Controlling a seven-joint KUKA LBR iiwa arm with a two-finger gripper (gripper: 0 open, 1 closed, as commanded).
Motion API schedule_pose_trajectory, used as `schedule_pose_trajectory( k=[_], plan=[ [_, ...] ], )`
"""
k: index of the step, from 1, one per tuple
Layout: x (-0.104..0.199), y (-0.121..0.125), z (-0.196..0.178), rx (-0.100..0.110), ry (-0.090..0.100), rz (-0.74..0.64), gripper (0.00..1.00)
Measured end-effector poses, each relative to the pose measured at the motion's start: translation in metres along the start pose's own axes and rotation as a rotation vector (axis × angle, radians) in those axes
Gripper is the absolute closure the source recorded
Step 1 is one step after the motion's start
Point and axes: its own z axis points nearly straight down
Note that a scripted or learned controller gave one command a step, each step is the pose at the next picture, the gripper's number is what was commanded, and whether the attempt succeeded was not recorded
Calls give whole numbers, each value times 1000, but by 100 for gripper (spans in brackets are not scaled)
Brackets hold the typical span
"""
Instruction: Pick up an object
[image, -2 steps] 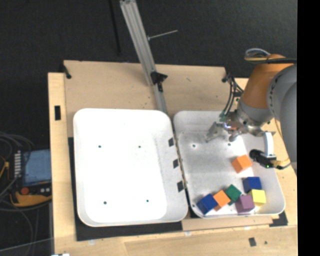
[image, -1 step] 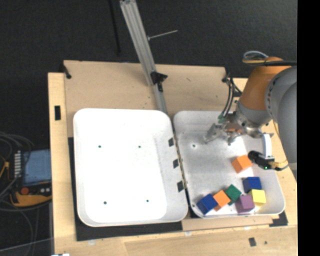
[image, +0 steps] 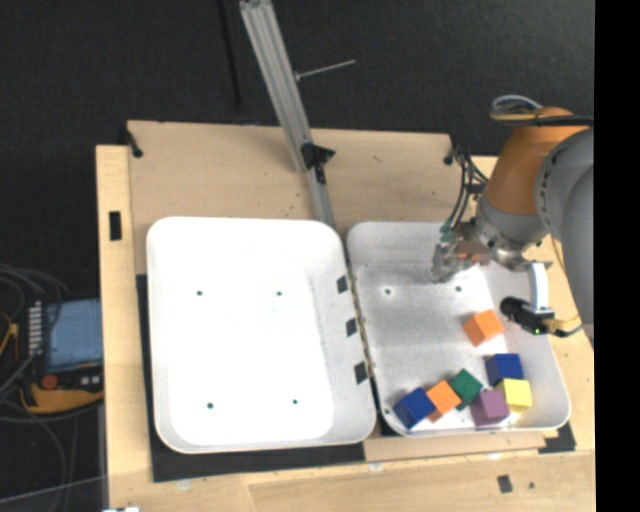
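Gripper (image: 447, 256) low over right bin (image: 400, 330), upper part.
Finger state: cannot tell. Orange block (image: 484, 327) lies at its 5 o'clock, apart; other blocks cluster along the bin's near edge.

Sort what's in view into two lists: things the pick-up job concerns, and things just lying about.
Job:
gripper, over the right bin
orange block, lying apart
blue block
yellow block
purple block
green block
second orange block
second blue block

Lying about:
left bin
metal pole
blue box off the bench
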Motion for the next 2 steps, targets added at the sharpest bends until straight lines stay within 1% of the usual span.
schedule_pose_trajectory(
  k=[1,2],
  plan=[
    [9,3,-53,-3,4,1,100],
    [7,5,-102,-3,4,-1,100]
  ],
)
